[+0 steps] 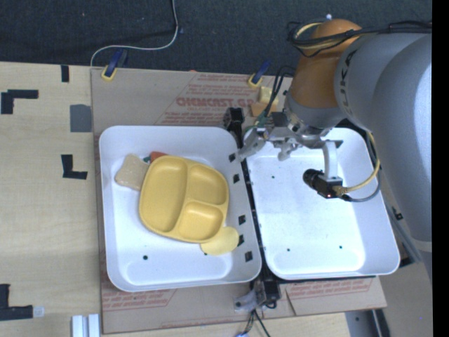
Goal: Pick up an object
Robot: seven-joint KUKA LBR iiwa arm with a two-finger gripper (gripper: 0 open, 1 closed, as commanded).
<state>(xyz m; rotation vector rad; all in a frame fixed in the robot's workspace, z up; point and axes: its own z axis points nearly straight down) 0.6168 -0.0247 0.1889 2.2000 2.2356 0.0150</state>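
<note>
A yellow divided plate lay in the left bin, covering smaller items. The gripper hung over the right bin; its state could not be told.

one fixed camera sits above the bench and looks down at a slant, taking in the left bin and the right bin whole. the arm enters from the right, looming large near the lens.
</note>
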